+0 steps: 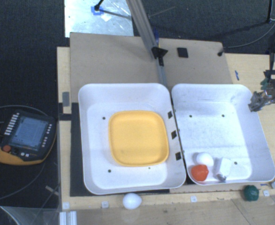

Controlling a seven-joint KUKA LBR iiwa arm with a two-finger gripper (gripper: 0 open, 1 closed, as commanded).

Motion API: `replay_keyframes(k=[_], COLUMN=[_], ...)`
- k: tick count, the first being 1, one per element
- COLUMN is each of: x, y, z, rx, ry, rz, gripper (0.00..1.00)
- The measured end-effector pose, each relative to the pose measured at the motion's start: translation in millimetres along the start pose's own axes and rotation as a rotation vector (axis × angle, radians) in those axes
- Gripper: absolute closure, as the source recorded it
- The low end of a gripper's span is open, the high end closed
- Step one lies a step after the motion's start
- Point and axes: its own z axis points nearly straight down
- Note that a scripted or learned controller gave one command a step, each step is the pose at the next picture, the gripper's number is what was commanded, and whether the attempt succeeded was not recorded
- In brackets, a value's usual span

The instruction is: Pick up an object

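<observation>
At about three o'clock the gripper (pixel 258 102) is showing as a small cluster of dull grey metal parts with darker joints. Just above it a thin dark cable is running down to a blocky grey mount, which is carrying a faint greenish spot.

you had two bins side by side at mid-frame, the left bin (pixel 88 125) touching the right bin (pixel 250 139) along their shared edge. a plate (pixel 139 138) lay in the middle of the left bin. in the right bin's lower left corner sat a ball (pixel 203 159), a round fruit (pixel 200 173) just below it, and a small block (pixel 222 168) to their right. an egg (pixel 132 201) lay on the bench below the left bin. the gripper (pixel 259 100) was at the right bin's upper right edge. a pendant (pixel 23 137) rested at far left.
</observation>
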Motion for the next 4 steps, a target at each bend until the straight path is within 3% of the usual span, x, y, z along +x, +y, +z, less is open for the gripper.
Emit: replay_keyframes(k=[2, 4], x=[113, 203], y=[20, 44], z=[20, 15], rx=[0.002, 0.002], ry=[0.002, 0.001], rz=[-0.005, -0.003], gripper=[1.00, 1.00])
